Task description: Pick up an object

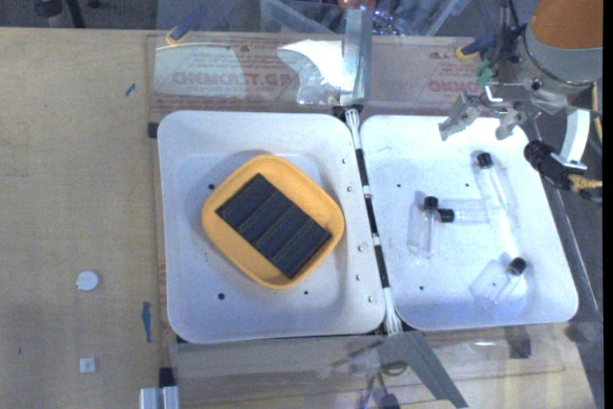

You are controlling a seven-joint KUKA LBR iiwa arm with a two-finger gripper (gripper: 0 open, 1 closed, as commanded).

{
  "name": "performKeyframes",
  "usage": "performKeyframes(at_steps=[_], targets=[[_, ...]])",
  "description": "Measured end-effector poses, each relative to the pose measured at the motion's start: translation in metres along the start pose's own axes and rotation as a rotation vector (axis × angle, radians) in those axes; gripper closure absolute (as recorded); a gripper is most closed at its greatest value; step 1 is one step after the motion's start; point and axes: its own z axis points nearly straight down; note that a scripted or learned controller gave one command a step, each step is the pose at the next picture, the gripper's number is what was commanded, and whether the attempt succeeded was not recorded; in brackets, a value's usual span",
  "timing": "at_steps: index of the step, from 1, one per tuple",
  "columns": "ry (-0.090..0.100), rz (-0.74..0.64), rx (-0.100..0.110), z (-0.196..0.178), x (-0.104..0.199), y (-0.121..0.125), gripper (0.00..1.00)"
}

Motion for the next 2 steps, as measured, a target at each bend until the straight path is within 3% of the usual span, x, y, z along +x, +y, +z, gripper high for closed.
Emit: performKeyframes(at_steps=[1, 2], targets=[[-0.006, -0.113, -0.019, 0.141, -0.045, -0.061, 0.0], [0.005, -0.125, -0.011, 0.161, -0.103, 0.001, 0.0]])
